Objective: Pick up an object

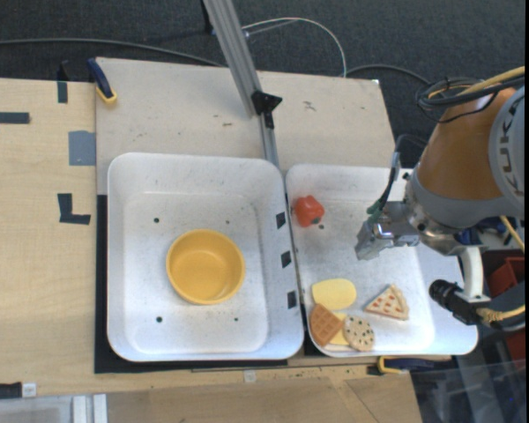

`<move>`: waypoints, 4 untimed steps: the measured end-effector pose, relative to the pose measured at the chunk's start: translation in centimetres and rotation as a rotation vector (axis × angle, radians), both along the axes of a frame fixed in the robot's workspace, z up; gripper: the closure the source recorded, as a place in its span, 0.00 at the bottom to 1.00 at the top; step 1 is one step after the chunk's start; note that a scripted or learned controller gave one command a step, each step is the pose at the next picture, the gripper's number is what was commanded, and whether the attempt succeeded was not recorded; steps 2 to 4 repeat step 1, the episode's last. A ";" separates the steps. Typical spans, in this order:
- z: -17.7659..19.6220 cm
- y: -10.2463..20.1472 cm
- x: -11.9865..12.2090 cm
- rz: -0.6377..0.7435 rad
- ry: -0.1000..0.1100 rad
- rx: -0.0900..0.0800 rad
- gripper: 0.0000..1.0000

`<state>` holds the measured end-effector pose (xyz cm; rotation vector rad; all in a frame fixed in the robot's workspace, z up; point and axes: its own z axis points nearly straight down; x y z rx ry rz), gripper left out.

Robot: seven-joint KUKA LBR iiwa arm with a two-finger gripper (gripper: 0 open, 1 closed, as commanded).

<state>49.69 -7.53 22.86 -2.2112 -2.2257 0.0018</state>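
Two white bins side by side on the table (35,236). Left bin (132,192) holds one yellow bowl (205,266), upright, near its middle. Right bin (335,183) holds five toy foods: one red tomato-like piece (309,209) near the divider at the far side, one pale yellow oval chip (334,293), one waffle piece (326,325), one chocolate-chip cookie (360,333), one pizza slice (387,304), the last four clustered at the near edge. My claw (373,239) hangs over the right bin's middle; cannot tell if it is spread or pressed together, nothing seen in it. Tomato lies left of my claw, apart; pizza slice lies just below it in the view.
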 end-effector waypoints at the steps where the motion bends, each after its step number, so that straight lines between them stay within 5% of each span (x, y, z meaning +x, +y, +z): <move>1: 0.9 5.7 -0.1 0.001 -0.002 0.000 1.00; 4: 0.9 5.7 -0.1 0.001 -0.002 0.000 1.00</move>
